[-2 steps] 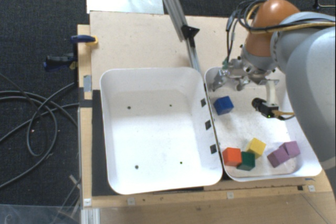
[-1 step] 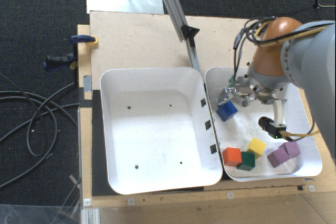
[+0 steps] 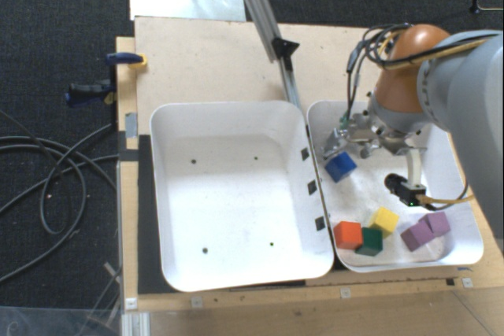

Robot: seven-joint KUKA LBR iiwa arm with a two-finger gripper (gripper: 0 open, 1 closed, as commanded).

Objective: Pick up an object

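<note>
The tool [image 3: 340, 147] is hanging just above the blue block [image 3: 340, 167] in the right bin [image 3: 465, 248]; whether it is gripping cannot be told. Nearer the camera than the blue block are lying orange [image 3: 348, 234], green [image 3: 370, 241], yellow [image 3: 385, 219] and purple [image 3: 425, 231] blocks.

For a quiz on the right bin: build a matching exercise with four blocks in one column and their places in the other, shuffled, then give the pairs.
Things:
1. blue block
2. orange block
3. purple block
4. green block

Places:
A. near the right bin's right wall
B. touching the yellow block, in front of it
C. by the gripper
D. beside the divide between the bins, front corner

Pairs: 1-C, 2-D, 3-A, 4-B
</note>
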